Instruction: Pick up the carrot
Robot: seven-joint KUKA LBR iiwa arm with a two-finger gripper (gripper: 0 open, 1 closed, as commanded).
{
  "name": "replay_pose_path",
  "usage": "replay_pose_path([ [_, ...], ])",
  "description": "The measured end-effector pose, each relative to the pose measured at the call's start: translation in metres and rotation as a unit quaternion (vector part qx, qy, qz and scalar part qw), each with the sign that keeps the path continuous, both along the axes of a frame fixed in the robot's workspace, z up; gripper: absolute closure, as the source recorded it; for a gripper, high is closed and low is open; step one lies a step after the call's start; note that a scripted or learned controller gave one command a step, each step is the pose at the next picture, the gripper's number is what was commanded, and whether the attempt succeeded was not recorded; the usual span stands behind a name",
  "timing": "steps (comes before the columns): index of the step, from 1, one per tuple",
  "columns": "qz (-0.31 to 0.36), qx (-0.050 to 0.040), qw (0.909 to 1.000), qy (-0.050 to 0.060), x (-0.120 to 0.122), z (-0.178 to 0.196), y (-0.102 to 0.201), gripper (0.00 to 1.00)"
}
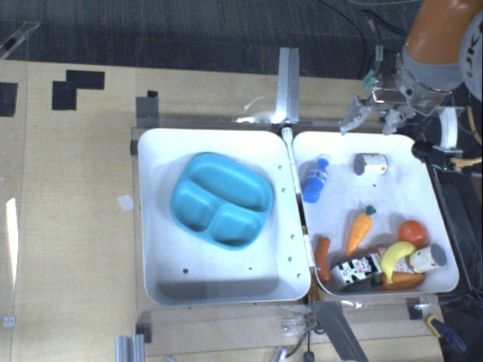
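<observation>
I see the arm (445, 29) at 1 o'clock, gripper (371, 119) over the right bin's (438, 202) back rim, fingers spread, nothing between them. Carrot (360, 231) at 5 o'clock, untouched.

My gripper (373, 116) hangs over right bin's (438, 202) far rim. Bare floor w/ open room around carrot (360, 231) toward far side; near side crowded by banana (396, 258), tomato (413, 232), sausage (323, 258).

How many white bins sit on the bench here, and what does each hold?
2. The left bin holds a blue divided tray. The right bin holds the carrot, a blue bottle, a banana and other small items, some overlapping.
</observation>
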State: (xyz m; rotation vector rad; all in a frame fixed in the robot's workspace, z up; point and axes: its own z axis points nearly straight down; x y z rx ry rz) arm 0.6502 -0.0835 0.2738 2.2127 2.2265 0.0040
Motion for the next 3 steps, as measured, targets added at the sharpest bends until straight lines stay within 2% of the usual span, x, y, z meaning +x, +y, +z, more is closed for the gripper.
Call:
replay_pose_path([
  [1, 0.069, -0.0003, 0.9976, 0.001, -0.081, -0.093, -0.012, 0.00],
  [2, 0.213, -0.0019, 0.9770, -0.004, -0.106, -0.184, -0.040, 0.00],
  [3, 0.258, -0.0055, 0.9660, -0.005, -0.150, -0.184, -0.099, 0.00],
])
